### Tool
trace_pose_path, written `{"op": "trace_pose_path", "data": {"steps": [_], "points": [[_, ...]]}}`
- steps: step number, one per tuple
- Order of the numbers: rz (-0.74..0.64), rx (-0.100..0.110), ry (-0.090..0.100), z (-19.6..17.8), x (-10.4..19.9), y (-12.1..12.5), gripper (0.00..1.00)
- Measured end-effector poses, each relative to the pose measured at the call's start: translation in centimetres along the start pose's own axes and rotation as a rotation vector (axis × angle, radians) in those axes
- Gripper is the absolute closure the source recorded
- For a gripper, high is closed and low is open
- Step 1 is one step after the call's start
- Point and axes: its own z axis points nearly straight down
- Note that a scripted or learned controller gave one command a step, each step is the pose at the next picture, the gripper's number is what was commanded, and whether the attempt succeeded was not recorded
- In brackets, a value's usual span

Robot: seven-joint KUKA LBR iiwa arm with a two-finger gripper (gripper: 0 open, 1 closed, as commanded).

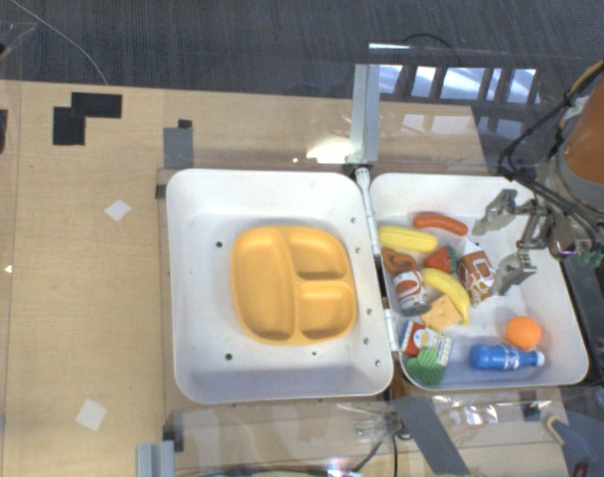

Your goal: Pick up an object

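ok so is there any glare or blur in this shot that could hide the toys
In the camera view, glare sits on the bench edge behind the bins and on the clear panel beyond, not on the toys; the banana and orange read sharp, while the gripper looks slightly soft.

A single fixed camera looked down on the bench (pixel 74 296) from above at a slant, far enough back to take in both white bins whole. The left bin (pixel 198 266) sat near the middle of the frame and the right bin (pixel 560 311) reached toward the right edge. Dark floor (pixel 232 18) ran across the top of the view, beyond the bench's far side, so the lens faced away from the near edge at the bottom. The arm (pixel 592 142) entered from the right, cut off by the frame.
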Motion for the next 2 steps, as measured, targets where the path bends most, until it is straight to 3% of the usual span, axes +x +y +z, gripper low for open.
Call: {"op": "trace_pose_path", "data": {"steps": [1,2], "points": [[0.175,-0.002,0.008,10.1,-3.4,-1.1,0.00],[0.555,-0.001,-0.004,16.3,-5.5,1.4,0.00]]}}
